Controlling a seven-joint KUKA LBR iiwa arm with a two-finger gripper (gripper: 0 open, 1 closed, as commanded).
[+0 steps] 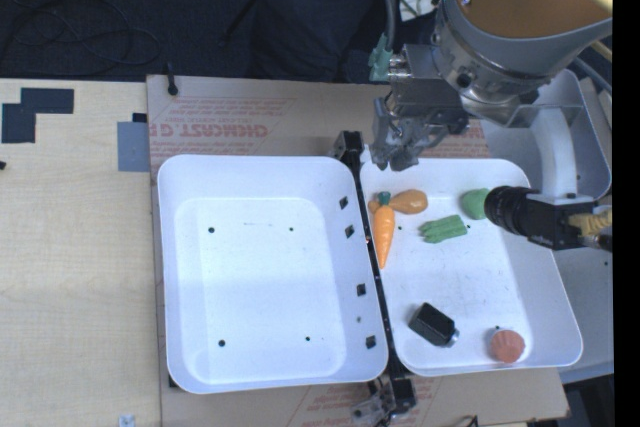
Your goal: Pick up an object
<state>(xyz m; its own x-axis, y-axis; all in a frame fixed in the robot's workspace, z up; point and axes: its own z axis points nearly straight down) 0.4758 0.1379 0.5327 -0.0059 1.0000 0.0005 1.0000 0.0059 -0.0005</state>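
The right bin (pixel 540 305) holds several small objects. An orange carrot (pixel 382 228) lies along its left wall, with an orange squash-shaped piece (pixel 408 203) just beside it. A green pod-like piece (pixel 443 230) lies near the middle, and a round green object (pixel 474 204) sits at the back right. A black block (pixel 433 324) and a reddish round piece (pixel 507 346) lie near the front. My gripper (pixel 397 153) hangs above the bin's back left corner, just behind the carrot and squash, with nothing visibly between its fingers.
The left bin (pixel 185 215) sits beside the right one, joined by a black divider with clips (pixel 362 260). A black cylindrical fixture (pixel 530 212) reaches in over the right bin's right rim. Brown cardboard and a wooden bench surround the bins.
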